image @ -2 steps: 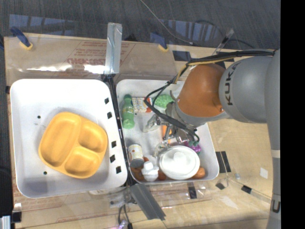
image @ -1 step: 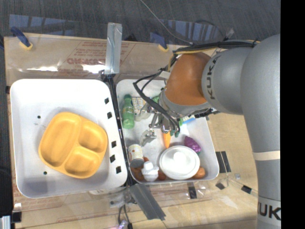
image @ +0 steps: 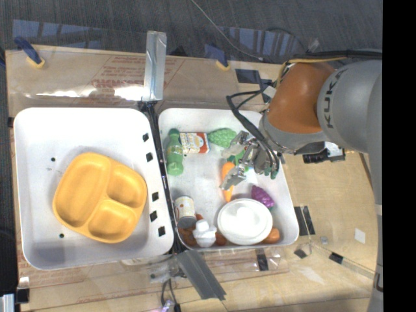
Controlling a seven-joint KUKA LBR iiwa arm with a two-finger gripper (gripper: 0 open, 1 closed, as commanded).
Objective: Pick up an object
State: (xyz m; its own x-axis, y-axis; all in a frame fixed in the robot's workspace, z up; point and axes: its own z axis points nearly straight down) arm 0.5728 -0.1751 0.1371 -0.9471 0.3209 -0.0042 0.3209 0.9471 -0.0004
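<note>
Gripper (image: 242, 169): over right bin (image: 286, 194), at carrot (image: 227, 174); grip state can't tell. You: centre on carrot, clear of 1 bowl (image: 244, 221).

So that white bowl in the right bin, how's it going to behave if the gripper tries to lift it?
The white bowl looks smooth and glossy, so it may slip. It is round and wider than the gripper, so only a rim pinch seems feasible, and it could tilt. It probably is light plastic, crowded by the purple toy and white bottle, which might shift.
</note>
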